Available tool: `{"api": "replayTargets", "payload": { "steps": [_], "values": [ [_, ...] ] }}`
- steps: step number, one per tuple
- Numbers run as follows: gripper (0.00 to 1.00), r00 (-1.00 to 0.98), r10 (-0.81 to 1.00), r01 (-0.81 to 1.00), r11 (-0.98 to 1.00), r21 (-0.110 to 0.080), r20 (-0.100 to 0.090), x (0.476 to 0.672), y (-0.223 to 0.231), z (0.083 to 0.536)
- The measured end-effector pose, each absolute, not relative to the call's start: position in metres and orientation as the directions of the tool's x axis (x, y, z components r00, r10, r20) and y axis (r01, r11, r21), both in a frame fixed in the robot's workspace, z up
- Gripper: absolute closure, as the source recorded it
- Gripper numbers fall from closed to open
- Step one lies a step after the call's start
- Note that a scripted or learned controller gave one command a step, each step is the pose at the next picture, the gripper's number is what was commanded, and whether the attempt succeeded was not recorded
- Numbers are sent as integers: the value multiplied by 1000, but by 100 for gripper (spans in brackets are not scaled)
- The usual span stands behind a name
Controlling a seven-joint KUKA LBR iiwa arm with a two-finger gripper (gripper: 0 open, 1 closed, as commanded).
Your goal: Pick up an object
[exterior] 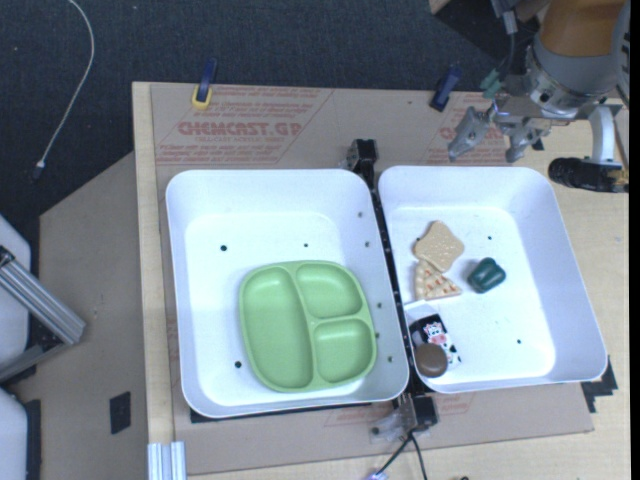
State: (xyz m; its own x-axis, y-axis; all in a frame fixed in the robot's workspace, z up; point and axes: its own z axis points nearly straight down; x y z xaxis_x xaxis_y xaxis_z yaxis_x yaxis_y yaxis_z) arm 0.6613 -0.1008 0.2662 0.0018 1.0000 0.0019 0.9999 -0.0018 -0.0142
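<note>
Up top right, arm (585, 18) angled down, gripper (490, 143) spread open — empty — above right bin's (560, 218) far rim.

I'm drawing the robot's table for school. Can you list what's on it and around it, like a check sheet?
Surface: brown bench bearing two white bins, left bin and right bin, side by side.
Job's things: in the right bin, two tan toast pieces, a dark green lump and a small black-and-white toy with a brown disc.
Clutter: green divided plate in the left bin.
Grippers: gripper above the right bin's far edge, fingers apart, holding nothing.
Cables: white cord on the floor.
Surroundings: dark carpet, blue clamps at the bench's far edge.
</note>
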Motion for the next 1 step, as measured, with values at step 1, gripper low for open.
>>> {"api": "replayTargets", "payload": {
  "steps": [1],
  "values": [
    [0, -1, 1000, 1000, 1, -1, 0, 663, -101, 274]
  ]
}}
